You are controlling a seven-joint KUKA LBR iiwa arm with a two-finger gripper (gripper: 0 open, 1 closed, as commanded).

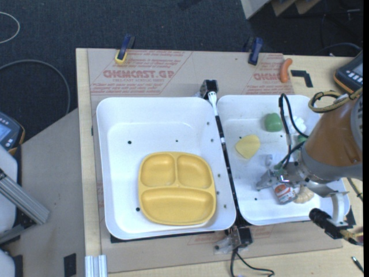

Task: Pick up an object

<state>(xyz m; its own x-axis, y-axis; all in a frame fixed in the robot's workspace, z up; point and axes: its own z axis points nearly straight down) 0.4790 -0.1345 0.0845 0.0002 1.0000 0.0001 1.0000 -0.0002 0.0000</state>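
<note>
We are low in the right bin [253, 212], nothing lifted yet.
Our gripper [278, 180] (fingers look spread) hovers beside a small red-and-white object [283, 193], below the yellow piece [248, 146]; grasp and lift remain.

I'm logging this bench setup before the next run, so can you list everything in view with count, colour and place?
bins: two, white, side by side on the bench
divided plate: one, yellow, in the left bin, toward its front
round object: one, green, right bin, toward the back
flat piece: one, pale yellow, right bin, near its left wall
small objects: a few, red-and-white and tan, right bin near the front, under the gripper
clamps: two, blue, back edge of the board
board: one, brown with red print, under the bins
arm: one, orange band, over the right bin
gripper: one, grey, low in the right bin
</note>
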